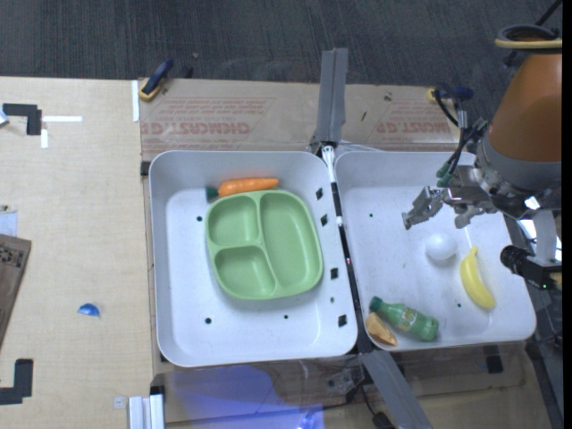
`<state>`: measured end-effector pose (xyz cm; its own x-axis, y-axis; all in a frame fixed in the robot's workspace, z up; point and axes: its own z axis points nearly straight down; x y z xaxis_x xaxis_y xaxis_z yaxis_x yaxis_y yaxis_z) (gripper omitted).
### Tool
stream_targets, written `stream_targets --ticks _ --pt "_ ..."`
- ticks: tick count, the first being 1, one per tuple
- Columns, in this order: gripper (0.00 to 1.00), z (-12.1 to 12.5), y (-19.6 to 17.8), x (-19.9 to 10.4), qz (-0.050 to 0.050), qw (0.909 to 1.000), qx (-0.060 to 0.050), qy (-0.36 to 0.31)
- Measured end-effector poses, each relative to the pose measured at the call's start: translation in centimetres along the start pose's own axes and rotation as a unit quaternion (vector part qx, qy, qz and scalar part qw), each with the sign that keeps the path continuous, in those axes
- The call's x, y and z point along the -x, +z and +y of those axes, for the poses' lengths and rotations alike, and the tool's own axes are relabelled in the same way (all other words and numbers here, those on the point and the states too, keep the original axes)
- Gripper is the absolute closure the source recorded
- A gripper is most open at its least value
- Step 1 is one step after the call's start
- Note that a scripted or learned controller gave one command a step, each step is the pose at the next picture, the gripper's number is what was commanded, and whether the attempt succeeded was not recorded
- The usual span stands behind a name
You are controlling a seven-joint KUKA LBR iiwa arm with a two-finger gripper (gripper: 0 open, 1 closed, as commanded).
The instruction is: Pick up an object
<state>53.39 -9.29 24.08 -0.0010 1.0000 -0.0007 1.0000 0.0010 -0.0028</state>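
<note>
Lying nearest in the right shallow white bin (500,329): small green plastic bottle (407,319) on its side by the front wall, touching a tan rounded food-like piece (382,331) in the front left corner. Sitting farther back: yellow plastic banana (476,281) near the right wall, small white ball (441,247) just left of its upper end. Hovering above the ball: grey two-finger gripper (420,213), fingers spread apart, gripping nothing. Hanging behind it: grey arm with orange band (534,105), coming in from the right.

Occupying the middle of the left shallow white bin (174,266): pale green three-compartment plastic tray (264,243), sitting flat. Lying just behind the tray, touching its back rim: orange plastic carrot (247,186), near the back wall.

Running between the bins: grey divider bar (332,96), extending back. Lying under the far edges: brown cardboard sheet with red print (232,114). Spreading left: light wooden benchtop (71,239), carrying a small blue piece (88,310) and black corner brackets (25,114). Resting at the cardboard's far left corner: blue and yellow clamp (157,77). Stretching beyond the bench: dark grey carpet floor (223,16).
</note>
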Motion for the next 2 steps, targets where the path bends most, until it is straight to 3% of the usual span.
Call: stream_targets --ticks 1,2 --pt "0.0 -2.1 1.5 8.3 0.0 0.9998 0.0 0.022" --pt "0.0 -2.0 10.4 11.8 0.001 1.0 0.0 -0.001"
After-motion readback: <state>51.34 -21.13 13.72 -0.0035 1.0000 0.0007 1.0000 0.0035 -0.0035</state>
